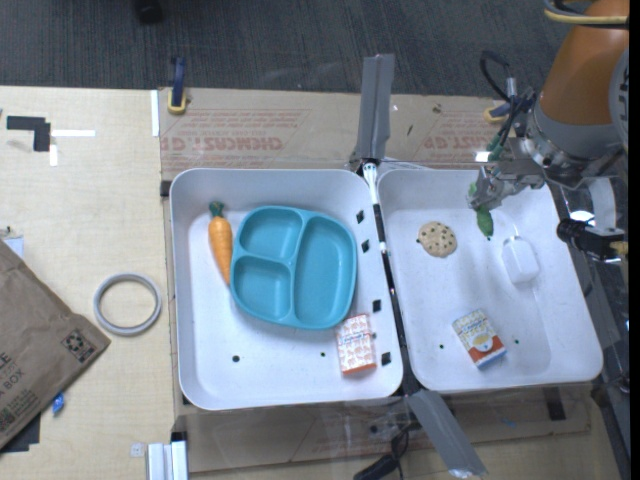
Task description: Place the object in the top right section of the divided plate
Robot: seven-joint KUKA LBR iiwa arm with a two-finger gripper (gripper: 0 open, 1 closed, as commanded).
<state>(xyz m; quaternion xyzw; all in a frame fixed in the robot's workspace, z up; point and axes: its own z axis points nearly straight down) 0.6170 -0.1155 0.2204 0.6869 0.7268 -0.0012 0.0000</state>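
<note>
A blue divided plate (295, 266) lies in the left bin (200, 368), with nothing in its three sections. My gripper (486, 204) hangs over the back of the right bin (560, 363), well to the right of the plate. A small dark green object (485, 222) pokes down from between its fingers, and the gripper is shut on it. The arm's orange band (585, 38) is at the upper right.
An orange carrot (220, 243) lies just left of the plate and a red-and-white carton (356, 345) lies at its front right. The right bin holds a cookie (437, 238), a white rounded object (520, 261) and a small juice carton (478, 338). A tape roll (127, 302) sits on the bench.
</note>
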